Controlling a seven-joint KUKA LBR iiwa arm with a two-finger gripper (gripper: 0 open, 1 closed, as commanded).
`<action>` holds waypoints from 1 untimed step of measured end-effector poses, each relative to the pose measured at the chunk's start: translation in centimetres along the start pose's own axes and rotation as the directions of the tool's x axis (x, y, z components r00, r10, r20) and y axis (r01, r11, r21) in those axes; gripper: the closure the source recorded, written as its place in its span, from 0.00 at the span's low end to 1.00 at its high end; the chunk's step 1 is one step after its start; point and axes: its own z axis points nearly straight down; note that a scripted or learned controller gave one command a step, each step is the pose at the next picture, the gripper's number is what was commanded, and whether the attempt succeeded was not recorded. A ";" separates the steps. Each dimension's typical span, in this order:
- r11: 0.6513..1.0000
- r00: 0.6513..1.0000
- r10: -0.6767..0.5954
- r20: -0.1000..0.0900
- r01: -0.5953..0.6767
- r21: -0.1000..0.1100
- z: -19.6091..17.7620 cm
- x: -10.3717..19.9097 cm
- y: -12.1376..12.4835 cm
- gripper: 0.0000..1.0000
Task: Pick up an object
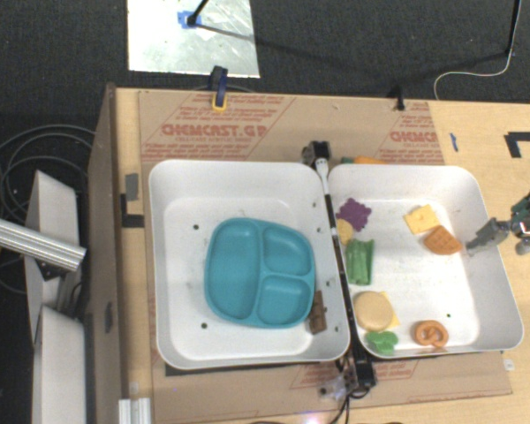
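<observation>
The tan wooden bench [477,140] stands on dark carpet, a shiny metal sheet [193,23] lying on the floor beyond it and cables trailing at the left; two shallow white bins sit side by side on a printed cardboard sheet [247,122]. Nearest in the right bin [490,312] lie a brown pretzel-shaped toy [431,332], a small green piece [382,342] and a round tan bun [374,308]; farther back a green pepper-like toy [359,261], an orange wedge [442,239], a yellow block [420,218] and a purple cluster [354,212]. The left bin [177,325] holds a teal divided plate [260,272]. The grey jaws [488,235] hang at the right bin's far-right rim, just beside the orange wedge; whether they are released or clenched cannot be told.
</observation>
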 end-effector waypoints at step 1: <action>1.000 1.000 -0.006 -0.007 0.006 0.012 11.9 6.9 -0.3 0.00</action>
